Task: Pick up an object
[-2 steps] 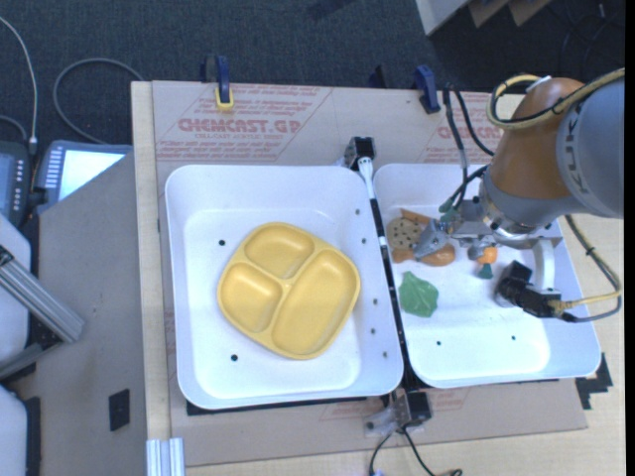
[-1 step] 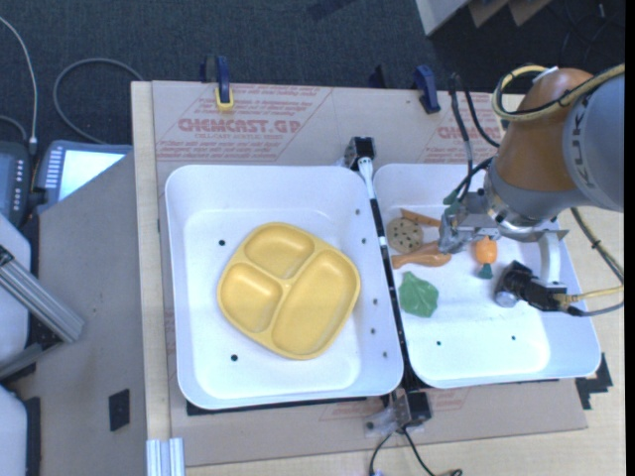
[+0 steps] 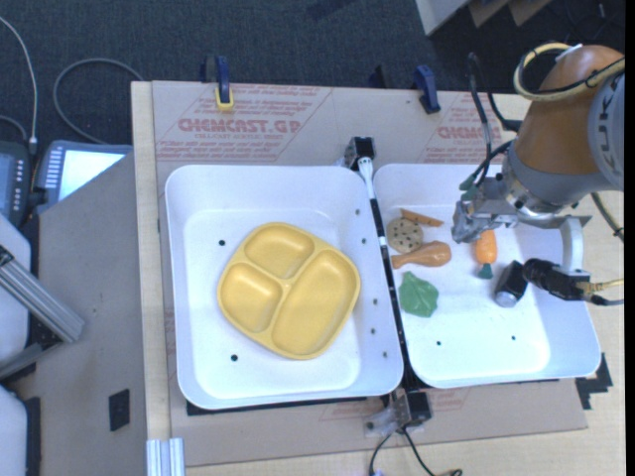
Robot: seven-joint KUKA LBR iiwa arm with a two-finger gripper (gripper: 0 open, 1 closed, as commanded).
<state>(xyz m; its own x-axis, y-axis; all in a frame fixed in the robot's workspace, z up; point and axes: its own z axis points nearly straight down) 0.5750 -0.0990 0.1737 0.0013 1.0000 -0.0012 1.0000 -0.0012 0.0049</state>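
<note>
Right bin (image 3: 556, 360), white, shallow. Contents: gripper (image 3: 477, 228), lowered over the bin's upper middle, metal body hiding the tips, so how it stands cannot be told. Orange carrot-shaped toy (image 3: 484, 249) directly beneath and just right of the claw, touching or nearly so; whether gripped is unclear. Cookie (image 3: 402, 233), thin orange stick (image 3: 421, 218) and tan drumstick (image 3: 424, 257) lie to its left; green leaf (image 3: 418, 296) lower left. Left bin (image 3: 189, 266): yellow divided plate (image 3: 288, 290), centred.

Orange carrot (image 3: 485, 248) upright in right bin (image 3: 556, 365).
</note>
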